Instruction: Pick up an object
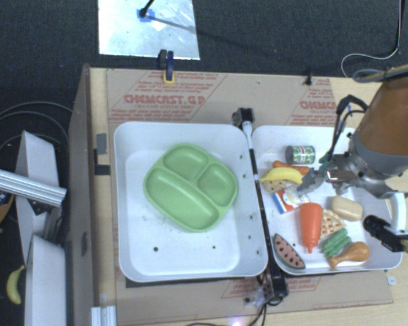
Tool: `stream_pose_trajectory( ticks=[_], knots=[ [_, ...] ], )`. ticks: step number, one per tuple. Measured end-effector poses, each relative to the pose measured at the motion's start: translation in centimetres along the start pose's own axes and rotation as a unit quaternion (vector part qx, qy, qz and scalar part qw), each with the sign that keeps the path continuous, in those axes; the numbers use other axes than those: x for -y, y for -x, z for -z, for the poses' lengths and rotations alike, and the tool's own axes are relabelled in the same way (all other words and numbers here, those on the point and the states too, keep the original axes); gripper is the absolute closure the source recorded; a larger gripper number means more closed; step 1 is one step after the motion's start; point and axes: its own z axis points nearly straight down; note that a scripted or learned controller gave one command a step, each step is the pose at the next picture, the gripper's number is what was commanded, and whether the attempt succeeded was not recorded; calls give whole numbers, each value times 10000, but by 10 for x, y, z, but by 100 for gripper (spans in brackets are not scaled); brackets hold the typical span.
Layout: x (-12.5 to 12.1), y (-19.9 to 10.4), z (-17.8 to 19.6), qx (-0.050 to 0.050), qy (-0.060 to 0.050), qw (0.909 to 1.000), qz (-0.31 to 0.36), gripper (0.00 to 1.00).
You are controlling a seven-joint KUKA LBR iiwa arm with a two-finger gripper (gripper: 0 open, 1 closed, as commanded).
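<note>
I see the bench (pixel 190 90), topped with brown printed board, bearing two shallow white bins side by side and touching along their inner rims. The left bin (pixel 132 250) sits at the bench's middle; the right bin (pixel 272 138) reaches toward its right edge. A yellow-and-black clamp (pixel 166 65) grips the bench's far edge, and a small black clip (pixel 309 81) sits farther right.
</note>
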Motion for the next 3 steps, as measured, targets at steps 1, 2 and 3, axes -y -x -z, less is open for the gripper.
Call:
stream_pose_trajectory(
  ticks=[1,2,3],
  knots=[
    [-21,22,-114,0,-40,10000,-16,0],
    [14,16,-134,-5,-19,10000,-15,0],
    [11,17,-122,-2,7,10000,-9,100]
  ],
)
